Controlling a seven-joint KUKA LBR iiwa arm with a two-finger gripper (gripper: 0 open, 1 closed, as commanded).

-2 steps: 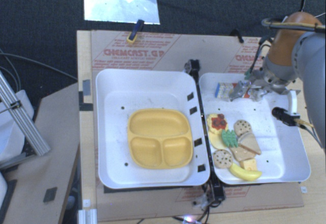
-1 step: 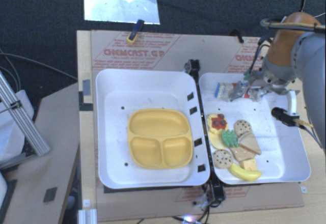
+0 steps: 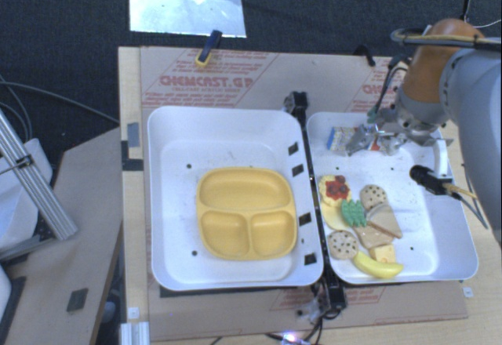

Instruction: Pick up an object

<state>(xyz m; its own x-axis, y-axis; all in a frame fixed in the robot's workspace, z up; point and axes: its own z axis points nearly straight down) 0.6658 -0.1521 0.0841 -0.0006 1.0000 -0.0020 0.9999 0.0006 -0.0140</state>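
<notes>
A single fixed camera sits above the bench and looks down at a slant, far enough back to take in both white bins whole: the left bin (image 3: pixel 161 202) with its yellow divided tray (image 3: pixel 246 212), and the right bin (image 3: pixel 451 237). The arm (image 3: pixel 459 81) enters from the frame's right. Dark floor lies beyond the bench's far edge.

Arm (image 3: pixel 471 92) cut by right edge
</notes>
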